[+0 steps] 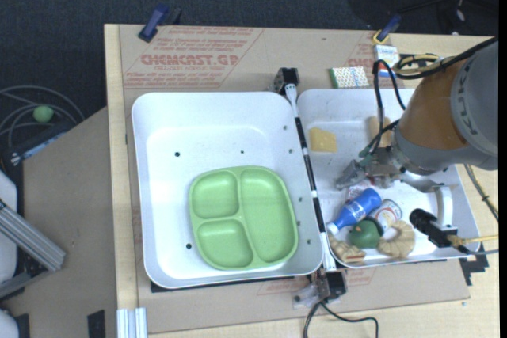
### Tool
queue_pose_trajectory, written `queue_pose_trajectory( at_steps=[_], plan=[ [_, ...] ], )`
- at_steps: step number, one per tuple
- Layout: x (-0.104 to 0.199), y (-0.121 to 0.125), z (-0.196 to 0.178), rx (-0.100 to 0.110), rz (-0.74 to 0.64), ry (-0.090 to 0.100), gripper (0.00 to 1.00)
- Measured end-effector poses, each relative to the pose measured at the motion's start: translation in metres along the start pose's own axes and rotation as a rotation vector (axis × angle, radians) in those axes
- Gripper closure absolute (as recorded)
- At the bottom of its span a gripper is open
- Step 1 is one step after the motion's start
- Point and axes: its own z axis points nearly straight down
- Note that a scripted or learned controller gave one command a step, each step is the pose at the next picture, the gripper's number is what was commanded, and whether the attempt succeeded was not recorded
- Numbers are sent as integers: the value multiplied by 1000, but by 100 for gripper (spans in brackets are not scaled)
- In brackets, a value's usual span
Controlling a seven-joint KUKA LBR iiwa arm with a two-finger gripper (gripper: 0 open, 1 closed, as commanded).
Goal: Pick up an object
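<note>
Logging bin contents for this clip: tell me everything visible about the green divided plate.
The green divided plate is pale green, looks like smooth plastic, and is a rounded rectangle with three compartments: two smaller ones on its left side and one long one on its right. It lies flat, right side up and slightly rotated, on the floor of the left white bin, toward the near edge. Its compartments hold nothing, and only the bin floor touches it.
</note>
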Motion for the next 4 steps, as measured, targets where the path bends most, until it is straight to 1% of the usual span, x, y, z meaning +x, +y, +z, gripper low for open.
queue_pose_trajectory(
  at_steps=[1,2,3,4],
  plan=[
    [15,-18,0,3,0,2,0],
    [23,-27,0,2,1,2,0],
    [-9,17,0,0,0,0,0],
    [-9,17,-10,-2,0,-1,100]
  ],
)
